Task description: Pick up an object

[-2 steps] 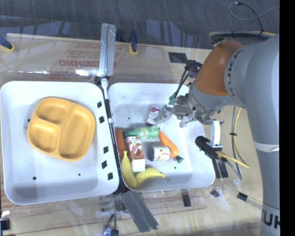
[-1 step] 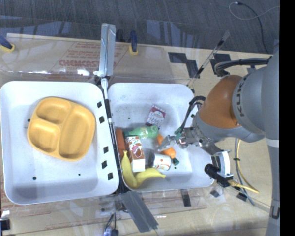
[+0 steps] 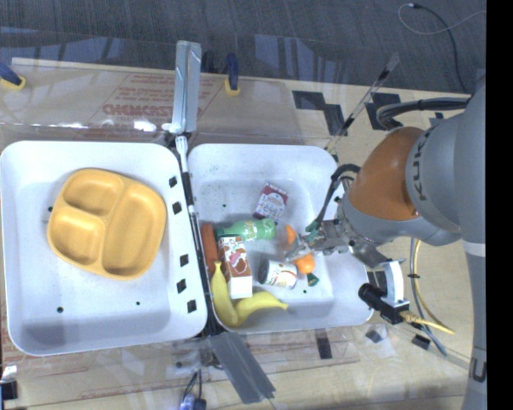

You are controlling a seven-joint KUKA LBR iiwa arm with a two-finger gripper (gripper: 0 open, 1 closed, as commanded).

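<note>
Two-finger gripper (image 3: 306, 244) low over small orange round fruit (image 3: 305, 265), lower right (grip state: can't tell); centre before descending.

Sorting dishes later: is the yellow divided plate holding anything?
Empty: the yellow divided plate shows bare compartments in the left bin.

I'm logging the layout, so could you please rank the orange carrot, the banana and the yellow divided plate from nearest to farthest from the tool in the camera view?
Measured from the tool:
1. Orange carrot, in the right bin, just below the tool.
2. Banana, along the right bin's lower-left corner.
3. Yellow divided plate, in the left bin, far across the divider.
</note>
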